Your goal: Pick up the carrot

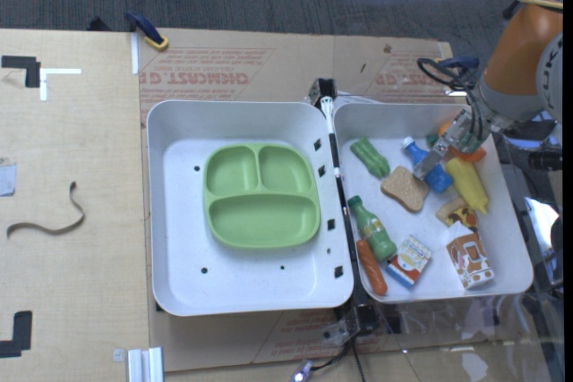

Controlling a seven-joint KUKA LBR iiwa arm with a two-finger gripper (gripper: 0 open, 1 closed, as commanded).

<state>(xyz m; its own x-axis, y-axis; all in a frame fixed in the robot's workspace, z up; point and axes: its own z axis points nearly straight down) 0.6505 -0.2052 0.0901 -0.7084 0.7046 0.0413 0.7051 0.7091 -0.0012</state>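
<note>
We see the carrot (372, 267) lying in the right bin (515, 219), near its front left corner, close by the wall that it shares with the left bin (161, 192). Its long axis runs from up-left to down-right, roughly along that wall. A green bottle (372, 229) lies just beside its upper end, nearly in line with it, and a small carton (410, 261) sits close on its right. Farther back in the same bin we find a slice of bread (404, 189), a green pickle (369, 158), a blue bottle (426, 165), a yellow bottle (469, 182) and a brown box (470, 260). The left bin holds a green divided plate (262, 196).

The tool (445, 147) hangs at the back of the right bin, over the blue and yellow bottles, well apart from the carrot. We cannot tell how it stands. A blue clamp (147, 29) lies on the desk (63, 282) behind the left bin.
</note>
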